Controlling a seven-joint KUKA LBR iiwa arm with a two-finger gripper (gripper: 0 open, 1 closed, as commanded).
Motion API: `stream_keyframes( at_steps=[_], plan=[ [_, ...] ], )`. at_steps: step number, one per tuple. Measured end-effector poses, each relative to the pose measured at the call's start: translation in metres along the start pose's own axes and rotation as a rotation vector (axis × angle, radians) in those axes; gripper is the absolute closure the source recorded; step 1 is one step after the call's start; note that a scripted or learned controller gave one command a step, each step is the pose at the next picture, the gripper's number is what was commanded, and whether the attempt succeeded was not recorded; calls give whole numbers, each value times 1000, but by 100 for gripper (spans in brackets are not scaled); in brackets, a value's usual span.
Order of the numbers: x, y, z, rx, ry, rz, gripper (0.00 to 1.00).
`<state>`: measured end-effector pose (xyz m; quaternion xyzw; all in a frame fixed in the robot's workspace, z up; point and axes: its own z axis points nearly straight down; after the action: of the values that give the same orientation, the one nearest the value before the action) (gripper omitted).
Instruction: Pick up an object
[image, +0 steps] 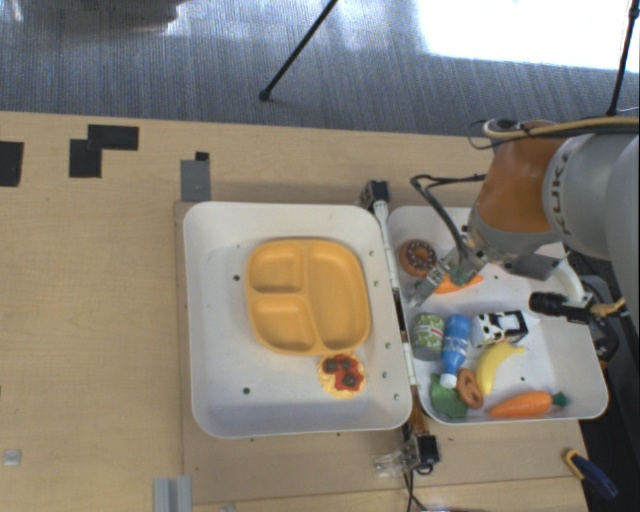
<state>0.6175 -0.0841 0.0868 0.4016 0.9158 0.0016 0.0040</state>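
Observation:
My gripper is low in the right bin, near its back left corner, and stands open. A small orange toy piece lies right at its fingertips, partly hidden by them; whether it is touched I cannot tell. A brown round toy sits just left of the gripper. In front of it lie a green can, a blue bottle, a black-and-white cow, a banana and a carrot.
The left bin bears a yellow divided plate, with a small pizza-like toy at the plate's front edge. A green toy and a brown one lie at the right bin's front. The arm's orange band looms above the right bin's back.

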Motion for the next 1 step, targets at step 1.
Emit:
stream_keyframes(
  at_steps=[1],
  plan=[
    [5, -14, 0, -1, 0, 66, 0]
  ],
)
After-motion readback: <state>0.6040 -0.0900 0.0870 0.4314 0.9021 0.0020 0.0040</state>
